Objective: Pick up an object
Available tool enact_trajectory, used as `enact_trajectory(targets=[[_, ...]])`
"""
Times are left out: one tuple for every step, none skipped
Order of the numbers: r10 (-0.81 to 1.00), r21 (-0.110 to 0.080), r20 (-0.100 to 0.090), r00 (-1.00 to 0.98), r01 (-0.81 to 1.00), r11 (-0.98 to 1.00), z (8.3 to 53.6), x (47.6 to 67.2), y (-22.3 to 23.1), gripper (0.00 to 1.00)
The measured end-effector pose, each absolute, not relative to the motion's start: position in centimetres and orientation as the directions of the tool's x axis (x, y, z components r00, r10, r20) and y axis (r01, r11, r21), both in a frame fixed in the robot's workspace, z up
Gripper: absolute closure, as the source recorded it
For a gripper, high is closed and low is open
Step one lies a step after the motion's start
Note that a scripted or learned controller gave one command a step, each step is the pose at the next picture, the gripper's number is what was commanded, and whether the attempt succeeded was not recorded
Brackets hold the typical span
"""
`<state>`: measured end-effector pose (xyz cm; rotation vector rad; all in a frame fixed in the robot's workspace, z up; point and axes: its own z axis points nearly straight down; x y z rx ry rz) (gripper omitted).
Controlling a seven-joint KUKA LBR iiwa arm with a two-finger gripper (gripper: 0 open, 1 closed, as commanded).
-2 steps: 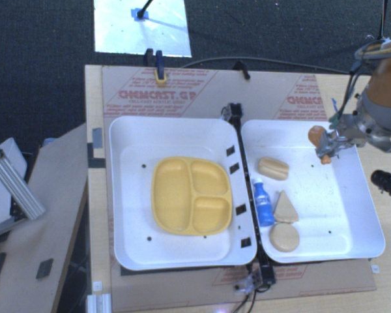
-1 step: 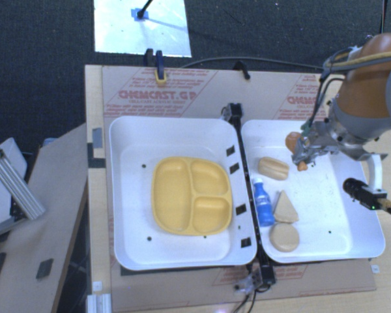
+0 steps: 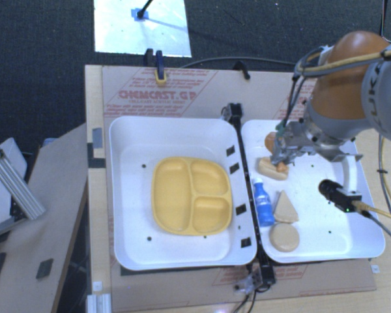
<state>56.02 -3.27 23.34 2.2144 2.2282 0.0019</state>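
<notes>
1. Gripper [image 3: 281,154] sits low in the right bin [image 3: 365,240], directly over a tan bread-like piece [image 3: 271,169] — jaw state cannot be told.
2. Nearby: blue bottle [image 3: 263,203], beige wedge [image 3: 285,208], round biscuit [image 3: 285,237].
3. Left bin [image 3: 127,175] holds a smooth yellow divided plate [image 3: 191,195].

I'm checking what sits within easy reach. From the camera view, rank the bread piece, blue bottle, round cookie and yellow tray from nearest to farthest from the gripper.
From the gripper:
1. Bread piece, right beneath it in the right bin.
2. Blue bottle, along that bin's left wall.
3. Round cookie, at the bin's near end.
4. Yellow tray, in the left bin.
</notes>
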Motion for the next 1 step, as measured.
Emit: enact_trajectory(targets=[[1.000,0.001,0.000,-0.005,1.000,0.005,22.78,55.44,0.85,1.00]])
